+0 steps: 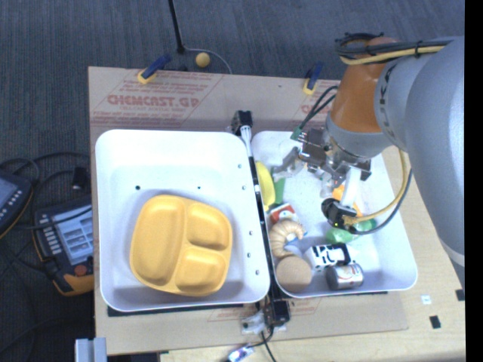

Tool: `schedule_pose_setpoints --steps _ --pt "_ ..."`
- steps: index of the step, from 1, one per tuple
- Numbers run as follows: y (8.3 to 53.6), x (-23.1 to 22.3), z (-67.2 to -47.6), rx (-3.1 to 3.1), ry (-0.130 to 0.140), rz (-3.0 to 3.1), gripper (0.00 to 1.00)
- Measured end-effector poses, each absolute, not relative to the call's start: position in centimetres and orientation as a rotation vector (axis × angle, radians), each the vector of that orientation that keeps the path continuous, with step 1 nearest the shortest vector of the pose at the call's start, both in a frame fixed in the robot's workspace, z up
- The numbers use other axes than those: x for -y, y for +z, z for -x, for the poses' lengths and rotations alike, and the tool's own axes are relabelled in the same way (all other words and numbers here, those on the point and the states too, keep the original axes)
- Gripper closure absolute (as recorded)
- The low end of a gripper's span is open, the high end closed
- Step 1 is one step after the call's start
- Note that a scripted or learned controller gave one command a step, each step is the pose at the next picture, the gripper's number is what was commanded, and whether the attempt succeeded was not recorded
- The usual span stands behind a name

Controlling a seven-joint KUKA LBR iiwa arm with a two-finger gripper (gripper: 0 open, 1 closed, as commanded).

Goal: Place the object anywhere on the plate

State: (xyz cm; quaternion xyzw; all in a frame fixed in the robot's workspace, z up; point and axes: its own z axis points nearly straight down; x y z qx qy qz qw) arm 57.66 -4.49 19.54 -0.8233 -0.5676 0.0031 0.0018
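Bench carries two shallow white bins side by side on a brown board [189,100]. Left bin [113,153] holds a yellow plate [181,243] with three compartments, lying flat, low and centre in the bin, nothing on it. Right bin [396,266] holds the loose objects, all crowded along its left wall and lower part: a yellow banana-like piece [264,185] against the divider; just below it a small red and white item [284,215]; then a tan ridged pastry-like piece [285,236] touching a round tan ball [294,271] beneath it. To their right sit a black and white box [330,254] and a small grey can [345,276] on its side, near the bin's front rim. A green piece [355,228] lies partly under the tool. Arm [362,104] reaches in from the right, orange band above the wrist, with the gripper [337,194] low over the right bin's middle. State of the hand: cannot tell, cables and wrist hardware hide it. Every object is in the right bin, well apart from the plate.
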Motion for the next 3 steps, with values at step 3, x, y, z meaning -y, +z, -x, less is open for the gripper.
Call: schedule_pose_setpoints --steps 3 --pt "19.54 4.50 -57.66 1.781 0.010 2.584 0.00"
